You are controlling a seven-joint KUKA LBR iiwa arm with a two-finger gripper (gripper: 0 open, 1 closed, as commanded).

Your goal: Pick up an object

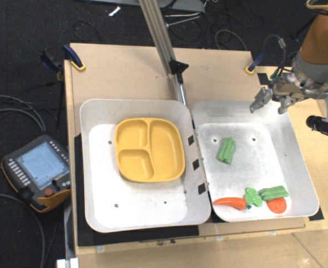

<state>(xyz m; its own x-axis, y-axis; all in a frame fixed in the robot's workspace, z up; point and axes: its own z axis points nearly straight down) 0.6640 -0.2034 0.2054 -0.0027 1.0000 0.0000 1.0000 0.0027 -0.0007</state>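
My gripper (271, 103) hangs over the far right rim of the right bin (298, 155), open with nothing between its two fingers (259, 102). A green ridged block (226, 150) lies in the middle of that bin, well below and left of the gripper. Along the bin's near edge lie an orange-red carrot (230, 203), a small green leafy piece (253, 197), a green pod (273, 192) and a red piece (277, 205), close together.
The left bin (97, 166) holds a yellow divided plate (150, 149). A metal post (158, 27) slants up from between the bins. A pendant (38, 172) lies on the floor at left. Clamps (75, 60) hold the bench's far corners.
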